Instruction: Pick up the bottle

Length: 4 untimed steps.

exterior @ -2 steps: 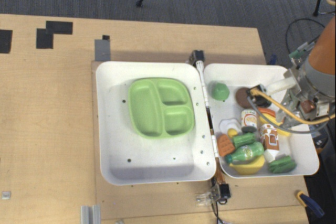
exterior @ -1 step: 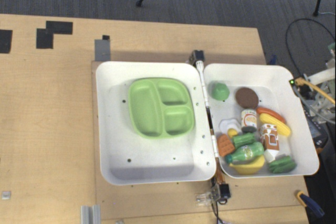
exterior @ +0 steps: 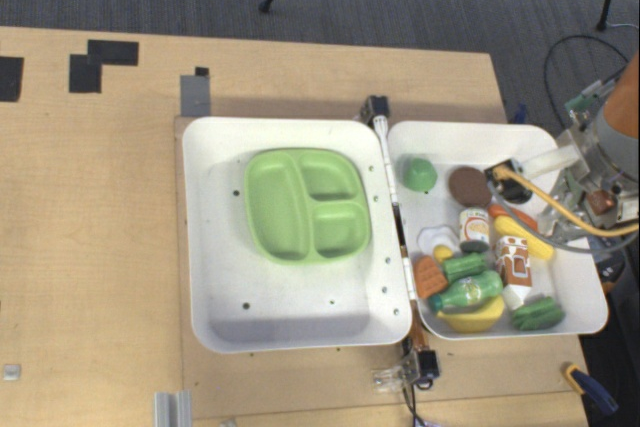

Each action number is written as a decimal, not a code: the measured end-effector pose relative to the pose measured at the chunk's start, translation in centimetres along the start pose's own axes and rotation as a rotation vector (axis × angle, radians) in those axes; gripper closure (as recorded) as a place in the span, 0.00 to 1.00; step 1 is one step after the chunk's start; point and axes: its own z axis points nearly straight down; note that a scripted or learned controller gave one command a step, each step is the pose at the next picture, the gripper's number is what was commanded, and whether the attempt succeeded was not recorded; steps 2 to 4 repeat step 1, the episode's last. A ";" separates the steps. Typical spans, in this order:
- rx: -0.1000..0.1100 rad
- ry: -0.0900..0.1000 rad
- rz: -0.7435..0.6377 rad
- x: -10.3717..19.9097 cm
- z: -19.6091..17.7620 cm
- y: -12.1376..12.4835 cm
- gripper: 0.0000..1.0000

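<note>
Two shallow white bins side by side on a wooden bench (exterior: 100, 215): left bin (exterior: 215, 315) at centre frame, right bin (exterior: 585, 315) toward the right. One green divided plate (exterior: 305, 205) with three compartments lying in the left bin. One green bottle (exterior: 467, 292) on its side in the lower part of the right bin, resting on one yellow banana (exterior: 478, 317). Around it, one green ball (exterior: 420, 175) at upper left, one brown round piece (exterior: 468, 184), one small jar (exterior: 475, 227), one white carton with brown print (exterior: 514, 267), and two more green pieces (exterior: 462, 265) (exterior: 536, 314). One grey arm (exterior: 605, 165) at the right edge, over the right bin's upper right side, well apart from the bottle. Gripper state: cannot tell.
</note>
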 end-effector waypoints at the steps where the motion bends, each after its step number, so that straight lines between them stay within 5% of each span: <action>1: 0.000 0.001 0.001 1.2 1.9 -5.7 1.00; 4: 0.000 0.001 0.001 1.2 1.9 -5.7 1.00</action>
